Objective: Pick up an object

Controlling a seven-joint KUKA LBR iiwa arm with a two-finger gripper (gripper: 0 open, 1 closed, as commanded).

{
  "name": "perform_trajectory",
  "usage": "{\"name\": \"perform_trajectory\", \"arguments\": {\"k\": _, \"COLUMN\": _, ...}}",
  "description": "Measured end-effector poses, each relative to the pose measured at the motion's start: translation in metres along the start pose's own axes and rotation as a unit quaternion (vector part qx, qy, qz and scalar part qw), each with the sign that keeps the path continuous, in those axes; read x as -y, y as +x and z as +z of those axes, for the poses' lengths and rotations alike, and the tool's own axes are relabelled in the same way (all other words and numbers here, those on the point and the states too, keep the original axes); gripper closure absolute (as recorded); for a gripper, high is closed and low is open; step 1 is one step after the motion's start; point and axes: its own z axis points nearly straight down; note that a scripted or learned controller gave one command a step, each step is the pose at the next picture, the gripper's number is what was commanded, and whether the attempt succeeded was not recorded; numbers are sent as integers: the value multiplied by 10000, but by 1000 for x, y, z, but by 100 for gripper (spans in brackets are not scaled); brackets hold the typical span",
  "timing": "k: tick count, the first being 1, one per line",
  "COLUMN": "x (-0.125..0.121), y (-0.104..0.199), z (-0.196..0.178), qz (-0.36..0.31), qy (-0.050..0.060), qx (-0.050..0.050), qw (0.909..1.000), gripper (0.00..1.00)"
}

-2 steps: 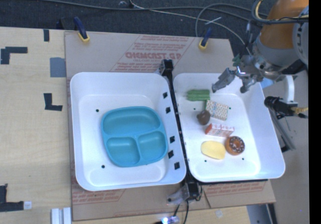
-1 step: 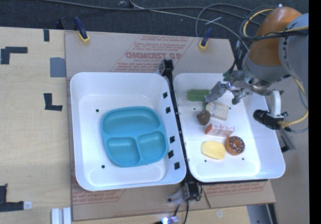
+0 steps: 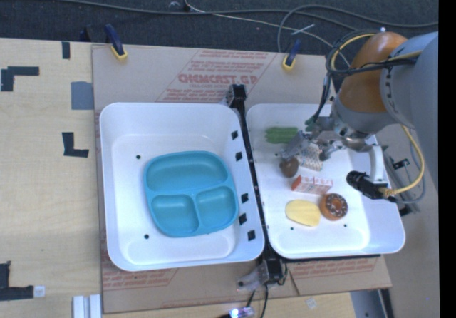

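The right bin (image 3: 385,238) holds a green object (image 3: 282,135) at its back left, a small brown object (image 3: 288,165), a white textured piece (image 3: 311,160), a red and white packet (image 3: 311,184), a yellow piece (image 3: 303,213) and a brown donut (image 3: 333,206). My gripper (image 3: 305,147) hangs low over the back middle of this bin, right above the brown object and the white piece. Whether anything sits between its fingers is not visible.
The left bin (image 3: 117,188) carries a blue divided plate (image 3: 191,192). A black divider runs between the bins. The grey arm with its orange band (image 3: 370,74) and yellow cables cover the right bin's back right corner. Clamps hold the board at the back.
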Motion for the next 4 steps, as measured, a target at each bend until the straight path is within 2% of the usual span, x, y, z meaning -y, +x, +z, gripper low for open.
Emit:
{"name": "perform_trajectory", "arguments": {"k": 1, "x": -1, "y": 1, "z": -12, "qz": -7, "qy": -7, "qx": -6, "qw": 10000, "gripper": 100}}
{"name": "perform_trajectory", "arguments": {"k": 2, "x": 9, "y": -2, "z": -66, "qz": 3, "qy": -22, "qx": -4, "qw": 10000, "gripper": 100}}
{"name": "perform_trajectory", "arguments": {"k": 3, "x": 8, "y": -1, "z": -99, "qz": -1, "qy": -29, "qx": -4, "qw": 10000, "gripper": 100}}
{"name": "perform_trajectory", "arguments": {"k": 4, "x": 23, "y": 45, "z": -107, "qz": -14, "qy": -11, "qx": -10, "qw": 10000, "gripper": 100}}
